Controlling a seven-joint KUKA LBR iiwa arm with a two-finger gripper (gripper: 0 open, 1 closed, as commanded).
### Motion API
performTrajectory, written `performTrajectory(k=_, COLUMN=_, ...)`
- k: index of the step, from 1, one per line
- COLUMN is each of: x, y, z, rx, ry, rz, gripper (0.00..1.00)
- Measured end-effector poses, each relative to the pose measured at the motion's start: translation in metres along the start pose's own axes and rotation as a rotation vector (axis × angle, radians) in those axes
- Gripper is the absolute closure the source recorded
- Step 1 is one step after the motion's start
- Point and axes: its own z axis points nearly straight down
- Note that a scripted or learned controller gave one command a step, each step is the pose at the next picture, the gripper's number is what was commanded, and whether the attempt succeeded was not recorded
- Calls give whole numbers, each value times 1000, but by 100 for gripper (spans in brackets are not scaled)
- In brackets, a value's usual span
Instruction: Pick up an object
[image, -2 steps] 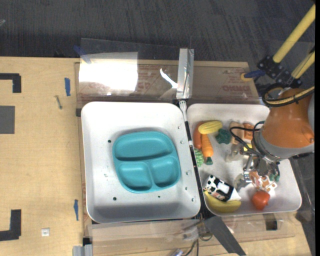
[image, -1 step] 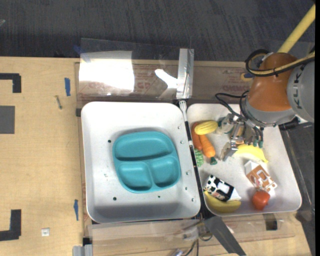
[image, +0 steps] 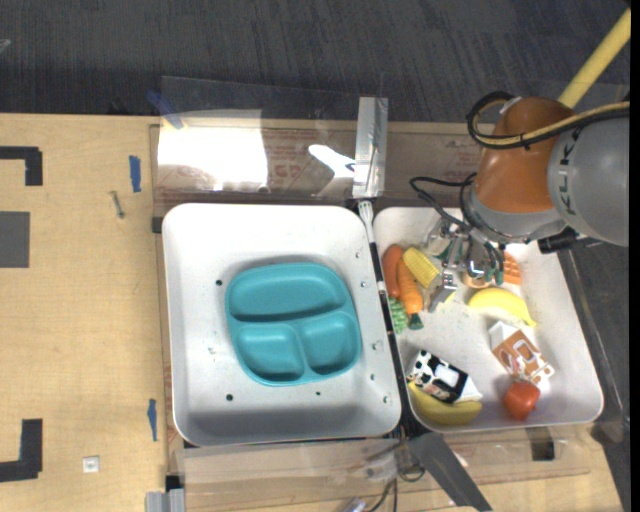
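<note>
The gripper (image: 462, 268) is low inside the right bin (image: 575, 350), near its far left part; whether its fingers are spread or clenched I cannot tell, because the metal parts and cables blur together there, and nothing clear is seen between them. It is just beside the corn (image: 420, 266) and just above the banana (image: 503, 303); contact is hard to judge. Left of the gripper lies a carrot (image: 408, 285) along the bin wall; nearer the camera from it are a small carton (image: 522, 356), a tomato (image: 520, 399) and a black and white cow toy (image: 438, 375) lying on a yellow bowl (image: 445, 409). The left bin (image: 190, 300) holds a teal divided plate (image: 293, 320). The orange band (image: 520, 160) hides the far corner of the right bin.
</note>
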Motion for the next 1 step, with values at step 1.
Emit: performTrajectory(k=1, x=-2, y=2, z=-11, rx=0, ry=-6, rz=-2, gripper=100)
